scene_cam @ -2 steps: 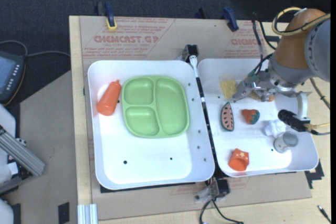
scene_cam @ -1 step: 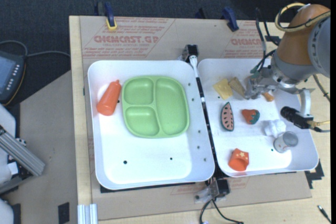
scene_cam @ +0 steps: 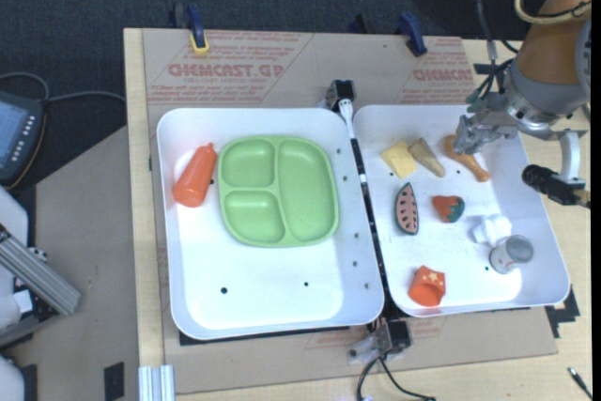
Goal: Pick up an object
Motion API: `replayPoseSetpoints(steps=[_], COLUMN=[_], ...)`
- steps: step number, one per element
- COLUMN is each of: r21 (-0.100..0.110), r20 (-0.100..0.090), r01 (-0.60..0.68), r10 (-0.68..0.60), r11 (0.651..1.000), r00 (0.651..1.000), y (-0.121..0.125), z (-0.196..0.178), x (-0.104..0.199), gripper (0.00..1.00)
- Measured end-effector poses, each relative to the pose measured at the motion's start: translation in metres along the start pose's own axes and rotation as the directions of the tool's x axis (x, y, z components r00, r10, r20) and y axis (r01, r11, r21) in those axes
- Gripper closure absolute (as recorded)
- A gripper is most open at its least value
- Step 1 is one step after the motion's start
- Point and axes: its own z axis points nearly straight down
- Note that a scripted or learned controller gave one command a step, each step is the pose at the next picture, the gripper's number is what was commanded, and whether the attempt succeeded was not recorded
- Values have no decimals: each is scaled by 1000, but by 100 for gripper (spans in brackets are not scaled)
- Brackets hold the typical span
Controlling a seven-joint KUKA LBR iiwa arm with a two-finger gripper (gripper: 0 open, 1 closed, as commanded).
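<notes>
1. The gripper (scene_cam: 472,134) hangs low over the far right part of the right bin (scene_cam: 554,244), and whether it is released or clenched cannot be told at this slant.
2. The orange carrot-like piece (scene_cam: 472,163) lies directly beneath the tool, touching or nearly so; nothing shows it being held.
3. Judged as a small plastic toy, it should be light, stiff and somewhat slippery, liable to roll; a grasp across its narrow middle looks best.
4. Just left of the tool lie a tan wedge (scene_cam: 427,157) and a yellow cheese piece (scene_cam: 398,160), close together.
5. Nearer the camera than the tool sit a watermelon slice (scene_cam: 406,208), a red-and-green piece (scene_cam: 448,208), a white and grey object (scene_cam: 501,241) and a red-orange piece (scene_cam: 427,285).
6. Well to the tool's left, the left bin (scene_cam: 272,305) bears a green divided plate (scene_cam: 279,191) and an orange bottle (scene_cam: 195,175).
</notes>
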Motion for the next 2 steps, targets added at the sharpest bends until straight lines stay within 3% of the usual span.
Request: replayPoseSetpoints(steps=[1,2], r21=[-1,3], r20=[0,-1], r01=[1,0], r10=[-1,0], r11=[1000,1000], r00=[1000,1000], y=[11,12], z=[-60,-67], x=[3,3], gripper=[100,100])
